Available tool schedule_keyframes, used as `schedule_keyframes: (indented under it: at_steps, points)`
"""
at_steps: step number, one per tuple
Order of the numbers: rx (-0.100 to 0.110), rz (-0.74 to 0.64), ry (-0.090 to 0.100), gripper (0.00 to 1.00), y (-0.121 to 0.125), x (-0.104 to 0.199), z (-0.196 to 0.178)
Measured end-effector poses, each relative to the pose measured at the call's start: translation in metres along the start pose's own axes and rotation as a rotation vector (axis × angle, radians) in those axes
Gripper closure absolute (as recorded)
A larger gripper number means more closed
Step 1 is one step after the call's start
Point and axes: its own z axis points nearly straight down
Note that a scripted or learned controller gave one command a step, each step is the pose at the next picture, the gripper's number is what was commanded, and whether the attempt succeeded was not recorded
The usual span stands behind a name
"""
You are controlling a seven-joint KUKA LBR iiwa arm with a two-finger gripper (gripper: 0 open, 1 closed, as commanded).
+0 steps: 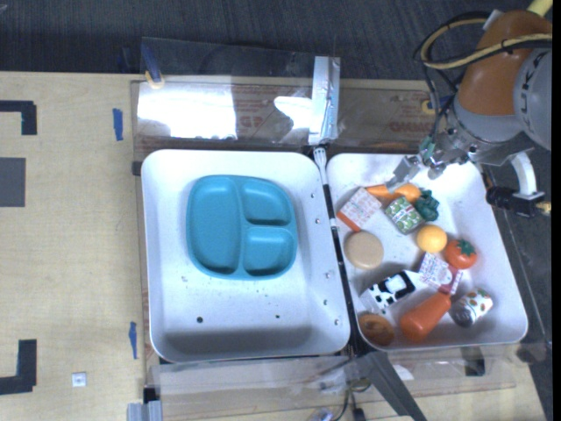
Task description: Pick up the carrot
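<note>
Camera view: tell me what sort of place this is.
Probably a robot lab's pick-and-place test bench: two white bins taped to a wooden bench, toy food like the carrot, and a grey-and-orange arm reaching in.

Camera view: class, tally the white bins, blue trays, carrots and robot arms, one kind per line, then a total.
White bins: 2, the left bin and the right bin
Blue tray: 1
Carrot: 1
Robot arm: 1
Total: 5
</note>
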Motion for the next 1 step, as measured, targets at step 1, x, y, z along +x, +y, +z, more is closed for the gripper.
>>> schedule_keyframes:
  at_steps: [1]
  points:
    - [-0.001, -0.169, -0.002, 0.0, 0.0082, 0.0088, 0.0542]
